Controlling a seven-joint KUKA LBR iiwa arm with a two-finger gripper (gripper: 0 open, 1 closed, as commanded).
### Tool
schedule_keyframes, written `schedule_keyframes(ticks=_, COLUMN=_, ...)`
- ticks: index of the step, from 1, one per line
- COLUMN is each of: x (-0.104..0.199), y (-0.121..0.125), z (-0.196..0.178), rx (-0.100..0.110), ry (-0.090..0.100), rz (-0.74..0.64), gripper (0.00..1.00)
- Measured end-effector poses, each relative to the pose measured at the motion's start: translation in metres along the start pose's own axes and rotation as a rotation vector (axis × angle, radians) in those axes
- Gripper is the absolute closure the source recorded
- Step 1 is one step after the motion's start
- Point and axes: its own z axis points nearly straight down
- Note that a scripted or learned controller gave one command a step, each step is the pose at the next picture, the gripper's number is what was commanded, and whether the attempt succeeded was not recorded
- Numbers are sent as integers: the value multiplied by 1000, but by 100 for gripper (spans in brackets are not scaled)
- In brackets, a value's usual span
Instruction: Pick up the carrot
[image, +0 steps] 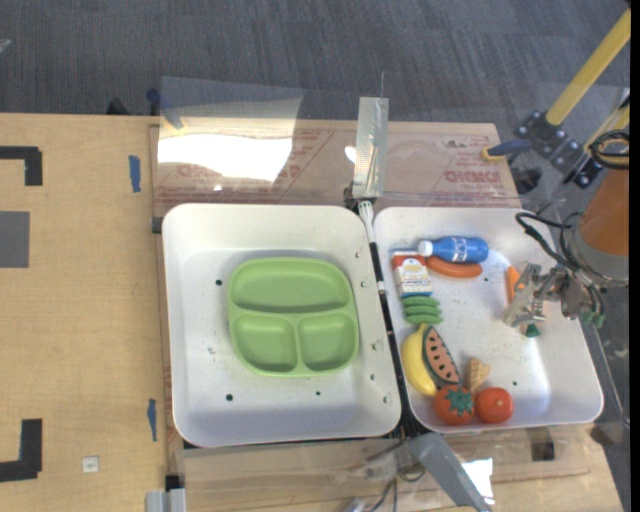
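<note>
The carrot (512, 282) is a small orange piece in the right bin (570, 385), near its right side, with a bit of green (533, 326) showing just below and to the right. My gripper (532, 300) hangs low over the same spot, coming in from the right under the orange wrist band. Its metal tip is right beside the carrot and partly overlaps it. The view does not show whether the carrot sits inside the gripper or only next to it.
The right bin also holds a blue bottle (455, 248), a sausage (452, 267), a small carton (412, 276), a pea pod (422, 310), a banana (414, 364), a watermelon slice (443, 354) and a tomato (495, 403). A green divided plate (293, 315) lies in the left bin (190, 330).
</note>
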Motion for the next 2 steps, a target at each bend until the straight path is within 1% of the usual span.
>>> schedule_keyframes(ticks=1, x=57, y=10, z=11, rx=-2, ry=11, rz=-105, gripper=100)
schedule_keyframes(ticks=2, x=42, y=58, z=-47, rx=-4, ry=15, rz=22, gripper=100)
